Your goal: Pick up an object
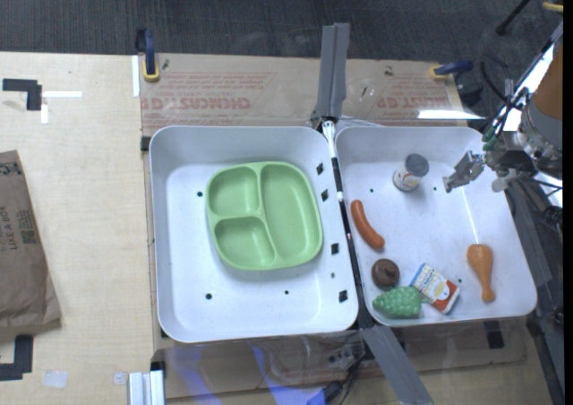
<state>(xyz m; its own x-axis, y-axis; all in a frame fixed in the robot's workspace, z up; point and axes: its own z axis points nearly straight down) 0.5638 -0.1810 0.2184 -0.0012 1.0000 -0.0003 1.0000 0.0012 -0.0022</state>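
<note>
The gripper hangs at the right edge of the frame, over the upper right of the right bin; its two fingers stand apart with nothing between them. Left of it a small can stands upright. Lower down lie a sausage, a brown doughnut, a green bumpy toy, a small printed packet whose label is too small to read, and an orange drumstick. The left bin holds a green divided plate. The cardboard behind the bins bears red mirrored lettering. A brown paper bag lies at the left edge.
</note>
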